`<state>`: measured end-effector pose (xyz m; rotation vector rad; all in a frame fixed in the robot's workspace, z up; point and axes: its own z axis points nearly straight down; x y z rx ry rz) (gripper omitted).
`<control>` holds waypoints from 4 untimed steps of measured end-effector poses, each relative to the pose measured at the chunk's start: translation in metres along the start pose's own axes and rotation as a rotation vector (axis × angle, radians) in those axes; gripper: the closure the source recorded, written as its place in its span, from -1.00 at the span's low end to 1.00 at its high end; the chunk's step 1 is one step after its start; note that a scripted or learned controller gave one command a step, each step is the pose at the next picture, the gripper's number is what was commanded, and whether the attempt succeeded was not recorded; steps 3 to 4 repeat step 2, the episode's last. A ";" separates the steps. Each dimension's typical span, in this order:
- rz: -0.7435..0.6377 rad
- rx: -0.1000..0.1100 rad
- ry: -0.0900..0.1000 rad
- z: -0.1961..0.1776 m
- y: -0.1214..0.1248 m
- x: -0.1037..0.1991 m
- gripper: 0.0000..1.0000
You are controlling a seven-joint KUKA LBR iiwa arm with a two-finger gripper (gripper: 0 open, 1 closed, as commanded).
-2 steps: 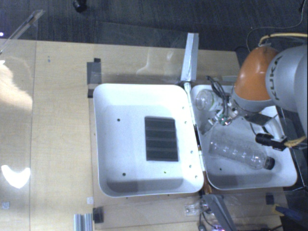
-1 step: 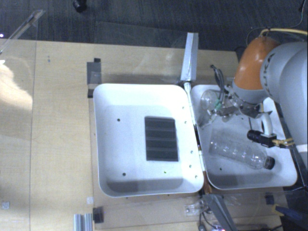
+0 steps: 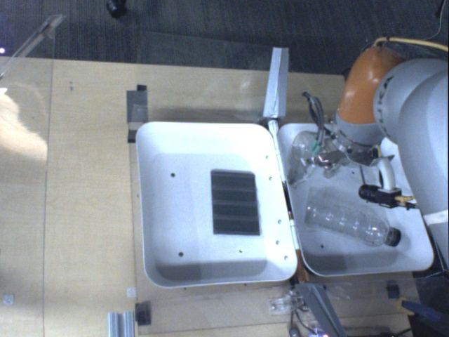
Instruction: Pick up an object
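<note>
My arm reaches in from the right, bent down over the right bin (image 3: 421, 255). My claw (image 3: 324, 154) hangs at its upper left corner. Clenched or released, I cannot tell.

Grey arm (image 3: 414, 111), orange band (image 3: 365, 83), dark cables

Arm (image 3: 410, 111) cut off at right
</note>
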<state>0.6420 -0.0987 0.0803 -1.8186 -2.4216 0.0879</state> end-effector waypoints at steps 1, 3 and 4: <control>0.025 -0.123 -0.056 -0.001 -0.064 0.013 -1.00; 0.031 -0.118 -0.053 -0.017 -0.135 0.043 -1.00; 0.031 -0.118 -0.053 -0.017 -0.135 0.043 -1.00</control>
